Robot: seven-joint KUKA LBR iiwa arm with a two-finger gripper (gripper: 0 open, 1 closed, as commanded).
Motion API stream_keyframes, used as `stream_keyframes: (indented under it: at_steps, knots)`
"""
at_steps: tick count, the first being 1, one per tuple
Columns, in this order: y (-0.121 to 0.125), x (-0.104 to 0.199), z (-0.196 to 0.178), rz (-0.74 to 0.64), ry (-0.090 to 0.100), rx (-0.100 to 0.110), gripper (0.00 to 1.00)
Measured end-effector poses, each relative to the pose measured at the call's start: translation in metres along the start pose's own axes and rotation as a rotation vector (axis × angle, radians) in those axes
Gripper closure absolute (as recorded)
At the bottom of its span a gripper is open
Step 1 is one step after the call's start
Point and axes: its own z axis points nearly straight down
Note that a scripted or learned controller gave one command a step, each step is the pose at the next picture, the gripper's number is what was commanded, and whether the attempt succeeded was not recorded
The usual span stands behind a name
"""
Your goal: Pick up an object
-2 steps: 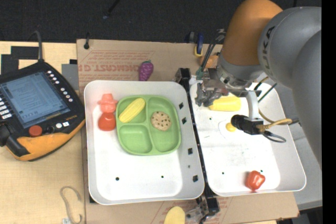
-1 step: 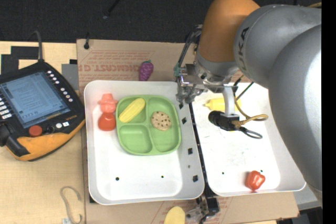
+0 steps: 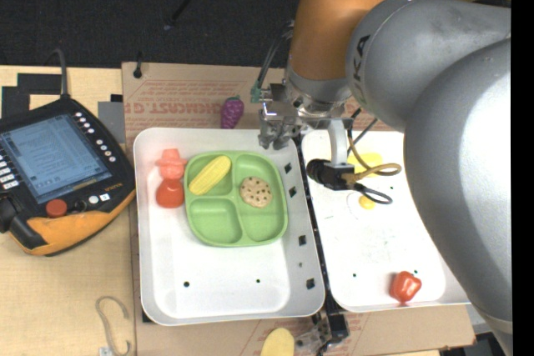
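We see our arm (image 3: 442,121) as a bulky run of smooth grey casings, rounded and faintly glossy, with a dark letter "K" printed on the grey shell near the wrist. Above the wrist sits a domed orange band (image 3: 334,21) — matte, egg-shaped from this angle. Below it a grey ring narrows to the gripper (image 3: 279,133), a cluster of small metal parts in silver and dark grey. Thin dark cables loop down beside the wrist — one curving along its left side.
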Motion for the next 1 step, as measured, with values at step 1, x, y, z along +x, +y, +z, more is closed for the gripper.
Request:
stream_keyframes:
  at_steps: [1]
  knots:
    - [-0.0157,0.0020,0.0085,0.003,-0.002,0.005,1.00]
